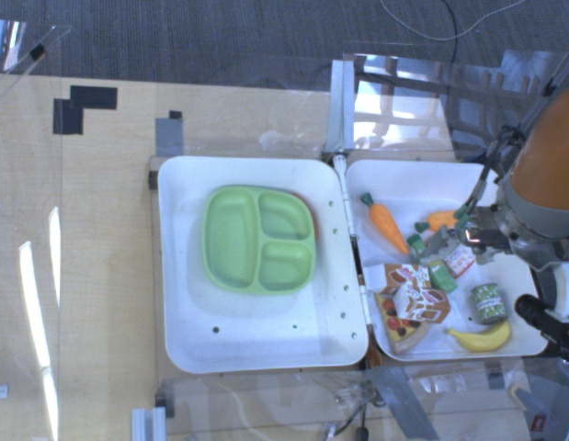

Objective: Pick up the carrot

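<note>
The carrot (386, 227), orange with a green top, lies tilted in the left part of the right bin (408, 175), its green end pointing to the bin's back left. My gripper (435, 243) reaches in from the right and hangs low over the middle of that bin, a short way right of the carrot's thick end. It is apart from the carrot. Nothing shows as held.
A green divided plate (259, 240) lies in the left bin (183, 274). Around the gripper in the right bin lie another orange piece (441, 219), a small red-and-white packet (460, 262), a pizza slice (410, 309), a green can (487, 302) and a banana (478, 339).
</note>
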`<state>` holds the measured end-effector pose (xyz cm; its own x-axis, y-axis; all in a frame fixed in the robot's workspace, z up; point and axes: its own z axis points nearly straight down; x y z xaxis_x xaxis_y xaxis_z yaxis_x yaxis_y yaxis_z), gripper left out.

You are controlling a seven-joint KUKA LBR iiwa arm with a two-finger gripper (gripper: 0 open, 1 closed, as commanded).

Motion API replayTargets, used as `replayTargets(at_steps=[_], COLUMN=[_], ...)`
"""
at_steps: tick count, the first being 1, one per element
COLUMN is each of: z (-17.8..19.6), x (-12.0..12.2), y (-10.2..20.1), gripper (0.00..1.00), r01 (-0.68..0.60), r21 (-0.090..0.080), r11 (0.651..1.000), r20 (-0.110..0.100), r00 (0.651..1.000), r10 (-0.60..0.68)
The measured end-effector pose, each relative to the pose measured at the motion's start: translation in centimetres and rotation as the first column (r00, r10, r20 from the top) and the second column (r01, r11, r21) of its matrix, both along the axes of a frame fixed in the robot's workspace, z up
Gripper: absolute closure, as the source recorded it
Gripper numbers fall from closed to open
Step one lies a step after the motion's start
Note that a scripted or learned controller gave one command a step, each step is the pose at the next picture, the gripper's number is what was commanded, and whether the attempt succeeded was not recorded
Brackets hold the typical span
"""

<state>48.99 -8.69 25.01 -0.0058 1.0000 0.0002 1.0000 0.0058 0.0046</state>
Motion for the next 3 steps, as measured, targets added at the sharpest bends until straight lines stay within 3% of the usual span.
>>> replayTargets(at_steps=[1, 2, 3], z=[-4.6, -3.8, -12.6], x=[8.4, 11.9, 13.4], y=[2.7, 2.2, -1.6], gripper=[0.0, 0.0, 0.0], r01=[0.046, -0.04, 0.019], r21=[0.001, 0.0, 0.0], r11=[0.999, 0.999, 1.0], r20=[-0.001, 0.004, 0.0], r00=[0.999, 0.999, 1.0], r10=[-0.046, 0.04, -0.019])
